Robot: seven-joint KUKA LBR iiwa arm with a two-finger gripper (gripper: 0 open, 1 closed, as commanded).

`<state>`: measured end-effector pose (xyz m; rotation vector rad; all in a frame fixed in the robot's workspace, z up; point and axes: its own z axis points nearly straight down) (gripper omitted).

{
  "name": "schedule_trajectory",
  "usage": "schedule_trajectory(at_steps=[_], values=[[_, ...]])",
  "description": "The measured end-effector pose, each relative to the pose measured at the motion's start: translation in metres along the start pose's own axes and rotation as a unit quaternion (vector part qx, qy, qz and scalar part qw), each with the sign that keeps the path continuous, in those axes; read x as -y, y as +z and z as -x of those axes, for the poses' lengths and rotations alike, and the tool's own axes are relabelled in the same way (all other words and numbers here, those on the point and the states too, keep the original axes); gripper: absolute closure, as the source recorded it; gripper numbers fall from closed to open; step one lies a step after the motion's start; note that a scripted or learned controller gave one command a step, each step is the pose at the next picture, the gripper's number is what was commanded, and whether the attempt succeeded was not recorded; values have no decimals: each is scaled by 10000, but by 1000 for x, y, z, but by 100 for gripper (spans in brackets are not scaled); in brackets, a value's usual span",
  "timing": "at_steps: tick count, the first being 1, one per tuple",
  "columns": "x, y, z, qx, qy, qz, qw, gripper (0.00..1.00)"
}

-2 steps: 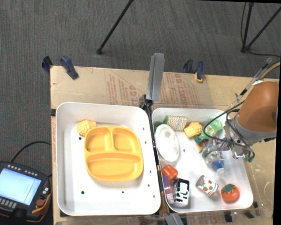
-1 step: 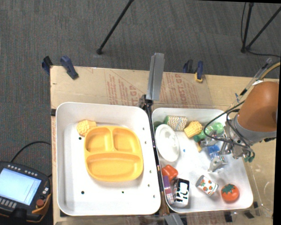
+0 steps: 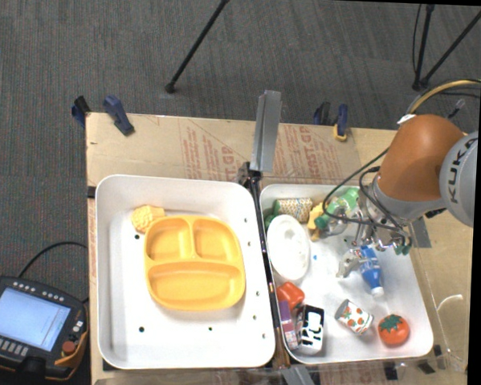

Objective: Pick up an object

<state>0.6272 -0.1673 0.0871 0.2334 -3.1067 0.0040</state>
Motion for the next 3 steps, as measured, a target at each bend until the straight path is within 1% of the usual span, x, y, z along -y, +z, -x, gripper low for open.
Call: schedule_trajectory(at_steps=[1, 2, 3], values=[[29, 1, -68, 133, 307, 11, 9994, 0], [-20, 0, -40, 146, -321, 9, 9994, 0], [25, 0, -41, 145, -2153, -16, 9764, 0]])
